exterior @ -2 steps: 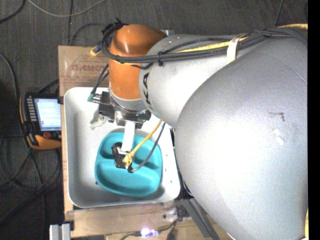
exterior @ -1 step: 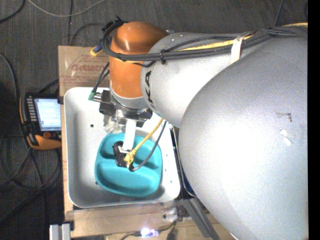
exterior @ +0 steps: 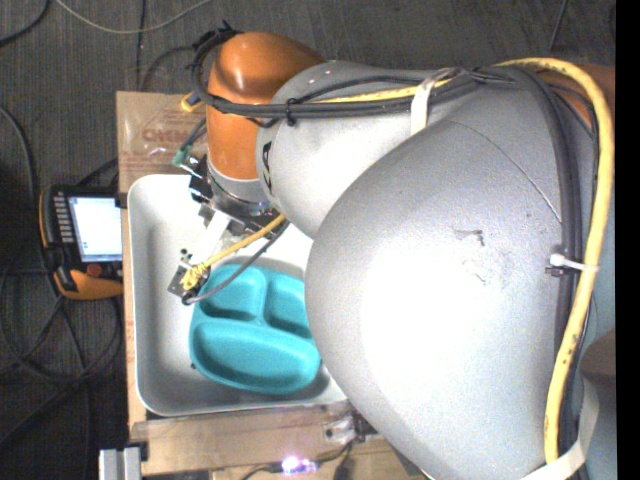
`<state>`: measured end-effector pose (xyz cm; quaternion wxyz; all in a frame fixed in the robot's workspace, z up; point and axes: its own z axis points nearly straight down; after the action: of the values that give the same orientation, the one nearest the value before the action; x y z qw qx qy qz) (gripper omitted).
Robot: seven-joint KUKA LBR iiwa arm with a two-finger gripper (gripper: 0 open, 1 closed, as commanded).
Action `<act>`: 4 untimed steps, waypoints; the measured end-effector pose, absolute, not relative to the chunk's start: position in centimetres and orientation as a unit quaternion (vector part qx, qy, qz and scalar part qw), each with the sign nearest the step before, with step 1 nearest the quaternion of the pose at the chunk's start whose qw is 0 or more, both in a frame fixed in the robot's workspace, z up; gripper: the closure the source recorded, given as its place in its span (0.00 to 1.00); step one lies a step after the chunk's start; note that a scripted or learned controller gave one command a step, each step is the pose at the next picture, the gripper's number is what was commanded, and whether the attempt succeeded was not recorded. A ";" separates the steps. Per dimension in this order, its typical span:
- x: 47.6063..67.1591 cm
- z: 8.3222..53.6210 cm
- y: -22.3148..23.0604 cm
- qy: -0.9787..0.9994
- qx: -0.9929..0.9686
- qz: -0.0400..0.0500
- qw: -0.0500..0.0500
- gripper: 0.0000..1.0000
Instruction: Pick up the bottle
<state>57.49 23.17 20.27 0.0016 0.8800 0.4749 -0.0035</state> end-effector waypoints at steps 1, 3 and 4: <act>57.8 21.3 15.8 0.499 0.867 -0.003 0.001 1.00; 56.0 15.2 11.4 0.510 0.860 -0.004 -0.001 0.00; 50.9 18.2 2.5 0.608 0.794 -0.002 -0.002 0.00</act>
<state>50.89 2.48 18.24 -0.0016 0.7937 0.6083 -0.0022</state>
